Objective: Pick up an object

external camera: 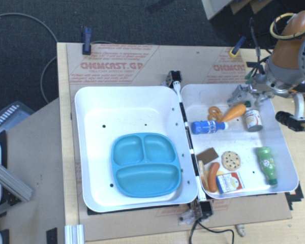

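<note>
Two white bins sit side by side on the tabletop (142,60). The left bin (91,136) holds a blue divided plate (145,164); the right bin (284,161) holds the candidate objects. The gripper (245,94) hangs at the right bin's far edge, just above a toy carrot (235,112); whether the fingers are open or closed cannot be told. Near the carrot lie a pretzel (215,113), a blue bottle (207,127) against the dividing wall, and a small can (252,120). Toward the near edge lie a cookie (231,160), a brown square (208,155), a sausage (213,176), a small carton (229,182) and a green bottle (267,164). Judged from this pose, the carrot is the likely target; a clean grasp would straddle its narrow width, descending vertically to avoid nudging the can. Open floor lies at the bin's centre.
</note>
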`<action>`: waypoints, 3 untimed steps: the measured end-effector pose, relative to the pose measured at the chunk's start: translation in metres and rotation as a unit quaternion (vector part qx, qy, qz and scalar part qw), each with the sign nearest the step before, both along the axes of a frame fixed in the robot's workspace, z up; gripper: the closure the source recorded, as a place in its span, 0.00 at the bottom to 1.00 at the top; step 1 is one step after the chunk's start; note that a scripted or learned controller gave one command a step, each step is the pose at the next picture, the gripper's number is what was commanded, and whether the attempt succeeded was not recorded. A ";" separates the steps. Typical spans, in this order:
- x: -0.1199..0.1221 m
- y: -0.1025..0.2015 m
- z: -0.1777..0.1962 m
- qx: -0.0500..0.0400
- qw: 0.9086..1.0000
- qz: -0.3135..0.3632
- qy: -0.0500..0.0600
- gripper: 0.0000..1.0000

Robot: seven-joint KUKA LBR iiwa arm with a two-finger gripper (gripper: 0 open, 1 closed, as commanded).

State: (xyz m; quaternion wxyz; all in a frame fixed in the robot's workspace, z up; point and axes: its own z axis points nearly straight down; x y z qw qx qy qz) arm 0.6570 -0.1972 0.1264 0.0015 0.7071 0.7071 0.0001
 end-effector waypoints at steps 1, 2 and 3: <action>0.010 0.010 -0.041 0.001 1.000 0.000 0.001 0.00; 0.011 0.011 -0.030 0.000 1.000 0.001 0.000 1.00; 0.010 0.064 -0.042 0.002 1.000 0.000 0.002 1.00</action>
